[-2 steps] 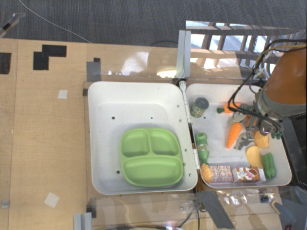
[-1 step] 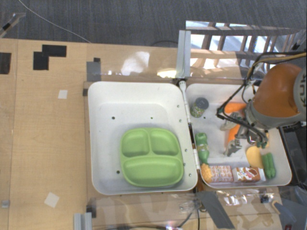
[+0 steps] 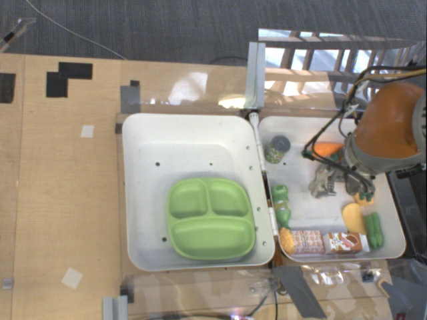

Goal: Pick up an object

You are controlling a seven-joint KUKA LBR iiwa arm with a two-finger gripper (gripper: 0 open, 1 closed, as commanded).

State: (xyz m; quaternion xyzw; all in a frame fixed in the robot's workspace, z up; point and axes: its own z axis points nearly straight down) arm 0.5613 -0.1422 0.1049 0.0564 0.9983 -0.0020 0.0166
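My gripper hangs over the middle of the right bin, above bare white floor. An orange piece of toy food lies just behind it. A yellow fruit and a green cucumber lie to its front right. A small round jar stands at the bin's back left. A green bottle lies along the left wall. A corn cob and a flat printed carton lie along the front wall. Nothing shows in the gripper's grasp.
The left bin holds a green divided plate at its front. The arm's orange band covers the right bin's back right corner. A small yellow item peeks out under the wrist. A metal rack stands behind the bins.
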